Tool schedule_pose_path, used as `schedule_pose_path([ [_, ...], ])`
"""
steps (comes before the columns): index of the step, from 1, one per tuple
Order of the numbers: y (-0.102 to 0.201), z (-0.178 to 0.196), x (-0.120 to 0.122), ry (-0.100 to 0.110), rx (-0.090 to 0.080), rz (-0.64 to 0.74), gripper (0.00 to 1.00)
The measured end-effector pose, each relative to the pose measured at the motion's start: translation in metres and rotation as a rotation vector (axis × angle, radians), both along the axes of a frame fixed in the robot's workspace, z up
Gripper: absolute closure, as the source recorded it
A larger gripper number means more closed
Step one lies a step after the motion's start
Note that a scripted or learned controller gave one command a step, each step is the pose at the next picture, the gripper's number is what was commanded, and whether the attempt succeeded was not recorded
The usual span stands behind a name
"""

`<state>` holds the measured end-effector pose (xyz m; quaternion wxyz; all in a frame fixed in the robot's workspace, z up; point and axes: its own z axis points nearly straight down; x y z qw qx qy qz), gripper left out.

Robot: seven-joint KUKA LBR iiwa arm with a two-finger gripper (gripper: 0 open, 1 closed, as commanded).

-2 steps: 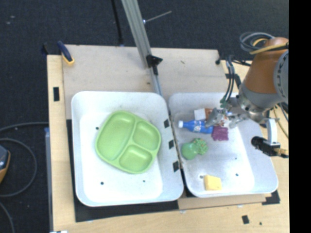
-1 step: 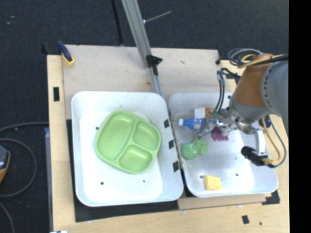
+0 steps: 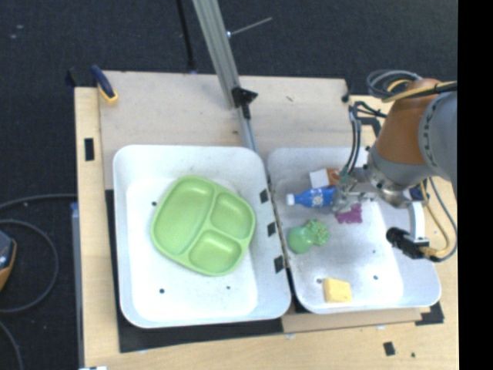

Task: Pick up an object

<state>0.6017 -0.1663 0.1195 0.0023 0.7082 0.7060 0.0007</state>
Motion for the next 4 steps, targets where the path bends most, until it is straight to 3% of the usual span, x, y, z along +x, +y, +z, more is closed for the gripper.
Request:
schedule_pose_path([
  [2, -0.011, 0.117, 0.001, -0.003, -0.001, 0.005, 1.00],
  [3, 0.042, 0.126, 0.015, 0.001, 0.003, 0.011, 1.00],
  [4, 0.091, 0.133, 0.014, 0.003, 0.003, 0.010, 1.00],
])
